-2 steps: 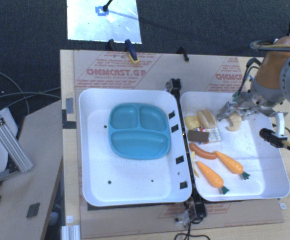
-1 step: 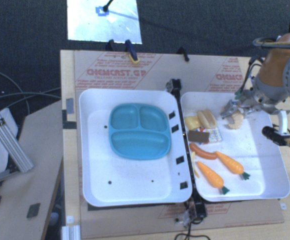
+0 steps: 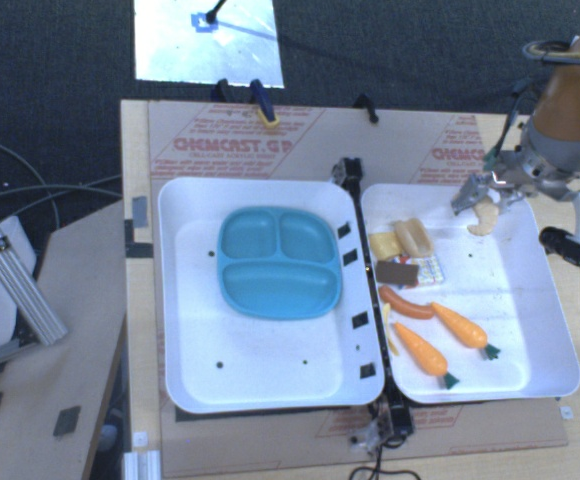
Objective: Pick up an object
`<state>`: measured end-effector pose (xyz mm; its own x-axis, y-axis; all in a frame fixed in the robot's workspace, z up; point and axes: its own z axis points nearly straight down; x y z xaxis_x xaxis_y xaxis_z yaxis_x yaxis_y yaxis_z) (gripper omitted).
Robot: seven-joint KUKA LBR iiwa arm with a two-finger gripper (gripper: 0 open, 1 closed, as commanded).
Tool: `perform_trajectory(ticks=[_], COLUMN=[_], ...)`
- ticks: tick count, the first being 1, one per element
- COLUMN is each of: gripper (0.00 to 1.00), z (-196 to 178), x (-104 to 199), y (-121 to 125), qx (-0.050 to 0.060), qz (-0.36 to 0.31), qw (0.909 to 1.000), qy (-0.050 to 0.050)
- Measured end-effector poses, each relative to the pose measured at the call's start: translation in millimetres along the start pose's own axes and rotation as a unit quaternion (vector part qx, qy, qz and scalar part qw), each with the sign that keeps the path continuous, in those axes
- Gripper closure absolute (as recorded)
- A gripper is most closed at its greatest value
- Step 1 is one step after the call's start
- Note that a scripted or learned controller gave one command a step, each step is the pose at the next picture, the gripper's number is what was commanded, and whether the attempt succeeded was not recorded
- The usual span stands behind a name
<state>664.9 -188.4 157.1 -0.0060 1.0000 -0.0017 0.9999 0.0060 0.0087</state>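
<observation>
Over the far right corner of the right bin (image 3: 530, 298), the gripper (image 3: 482, 200) hangs from the grey arm (image 3: 570, 108) with its orange band. Its fingers point down toward a small pale, curved object (image 3: 482, 223) lying on the bin floor near the far edge; whether the fingers are open or closed around anything cannot be made out from this slant, and the pale object looks to rest on the floor just beneath them.

Along the left edge of the same bin sits a cluster of toy food: a yellow block (image 3: 384, 245) beside a tan bread roll (image 3: 413, 236), a dark brown piece (image 3: 397, 272) touching a small pale patterned item (image 3: 429, 270), and an orange-red sausage (image 3: 406, 303) just nearer. Toward the near edge lie two carrots with green tips, one (image 3: 463, 328) closer to the bin's middle and the other (image 3: 421, 351) near the left edge.

At the middle of the left bin (image 3: 200, 368) rests a blue divided plate (image 3: 275, 263), with three compartments. Both bins stand side by side on a brown board (image 3: 230, 138) covering the bench.
</observation>
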Motion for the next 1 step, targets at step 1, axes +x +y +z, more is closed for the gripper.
perform_trajectory(ticks=[1], gripper=[1.00], z=[-60.3], x=[8.9], y=[-0.3], qx=[0.000], qz=[0.000], qw=[1.0000], qy=[0.000])
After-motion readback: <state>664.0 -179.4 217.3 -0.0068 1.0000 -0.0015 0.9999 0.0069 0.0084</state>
